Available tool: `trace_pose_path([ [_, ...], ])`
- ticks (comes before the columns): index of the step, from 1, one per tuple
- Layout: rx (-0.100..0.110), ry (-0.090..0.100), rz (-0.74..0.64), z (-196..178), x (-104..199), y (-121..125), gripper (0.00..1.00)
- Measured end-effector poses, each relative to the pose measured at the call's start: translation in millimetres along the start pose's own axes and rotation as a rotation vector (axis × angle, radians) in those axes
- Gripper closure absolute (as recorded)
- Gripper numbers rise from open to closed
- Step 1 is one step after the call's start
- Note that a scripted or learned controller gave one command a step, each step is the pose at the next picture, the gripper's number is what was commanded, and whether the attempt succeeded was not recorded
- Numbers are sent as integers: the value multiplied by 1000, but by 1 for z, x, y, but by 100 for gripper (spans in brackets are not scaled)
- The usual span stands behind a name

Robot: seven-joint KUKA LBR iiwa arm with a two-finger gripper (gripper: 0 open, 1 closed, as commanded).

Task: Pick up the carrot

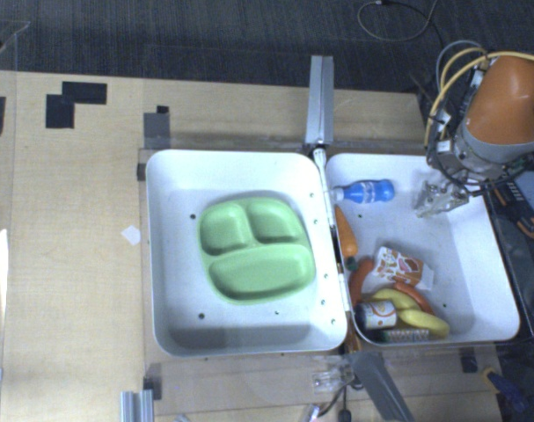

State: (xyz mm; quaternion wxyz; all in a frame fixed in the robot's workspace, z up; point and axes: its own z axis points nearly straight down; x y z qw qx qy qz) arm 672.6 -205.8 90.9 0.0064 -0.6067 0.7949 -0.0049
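The carrot (345, 233) is a slim orange cone lying along the left wall of the right bin (478, 262), pointing toward the back. My gripper (436, 199) hangs over the back right part of that bin, well to the right of the carrot and apart from it. Its fingers (427, 202) are spread, with nothing between them. The orange-banded wrist (504, 99) rises above it at the right edge of the view.
A blue bottle (366, 192) lies at the back of the right bin, between gripper and carrot. A snack packet (398, 267), a banana (414, 317) and red items crowd the front left corner. The left bin (174, 236) holds a green divided tray (255, 247).
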Motion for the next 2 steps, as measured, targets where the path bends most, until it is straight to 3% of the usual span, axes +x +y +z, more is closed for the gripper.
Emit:
trace_pose_path([
  [1, -1, -1, -370, 0, -14, 4, 100],
  [2, -3, -3, -732, 1, -6, 2, 100],
])
